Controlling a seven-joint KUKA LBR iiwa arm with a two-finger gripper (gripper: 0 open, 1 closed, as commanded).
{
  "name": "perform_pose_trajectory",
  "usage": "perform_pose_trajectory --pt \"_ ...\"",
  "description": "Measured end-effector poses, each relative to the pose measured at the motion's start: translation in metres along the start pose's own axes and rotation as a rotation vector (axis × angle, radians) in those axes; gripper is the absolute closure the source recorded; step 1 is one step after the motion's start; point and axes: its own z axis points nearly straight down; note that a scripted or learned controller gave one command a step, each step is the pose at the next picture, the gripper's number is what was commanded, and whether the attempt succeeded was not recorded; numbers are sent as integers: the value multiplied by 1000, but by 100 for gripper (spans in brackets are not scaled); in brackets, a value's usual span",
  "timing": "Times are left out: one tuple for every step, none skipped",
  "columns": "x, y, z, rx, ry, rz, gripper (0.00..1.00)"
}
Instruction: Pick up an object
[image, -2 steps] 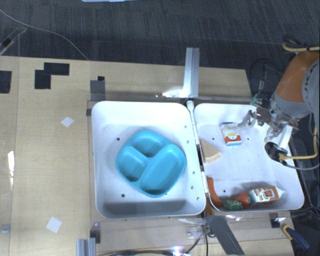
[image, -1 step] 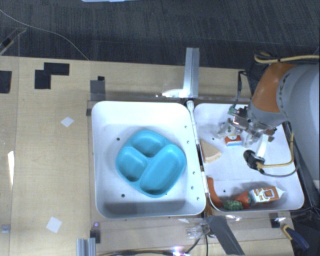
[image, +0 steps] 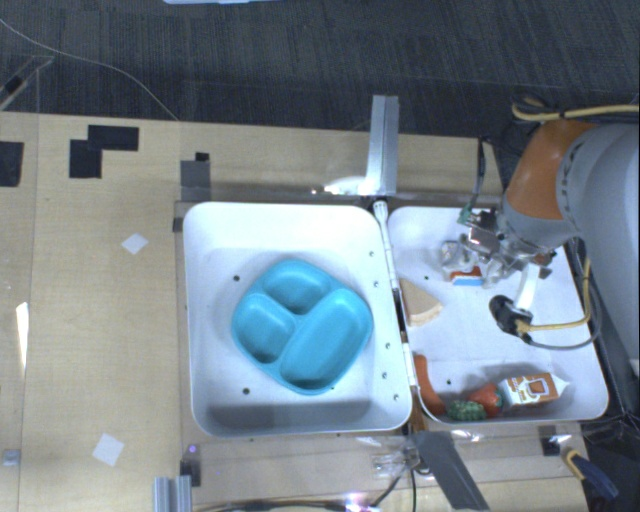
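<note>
My gripper (image: 466, 260) hangs low over the back part of the right bin (image: 560, 345), below the grey arm with its orange band. Directly under it lies a small blue and red object (image: 467, 280), partly hidden by the gripper. Whether the gripper touches this object is unclear. A tan wedge (image: 421, 303) lies at the bin's left wall. Along the front wall sit a red sausage-like piece (image: 422, 377), a green item (image: 462, 409), an orange-red item (image: 487, 398) and a small carton (image: 530, 389).
The left bin (image: 210, 400) holds a blue divided plate (image: 302, 325) in its middle. A black and yellow cable (image: 545, 325) loops from the wrist over the right bin. A metal post (image: 384, 145) stands behind the divider between the bins.
</note>
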Motion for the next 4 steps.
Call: perform_pose_trajectory --pt "0 0 0 0 0 0 0" --pt "0 0 0 0 0 0 0" --pt "4 -20 14 -5 -2 -149 0" --pt "18 18 17 23 -5 -236 0"
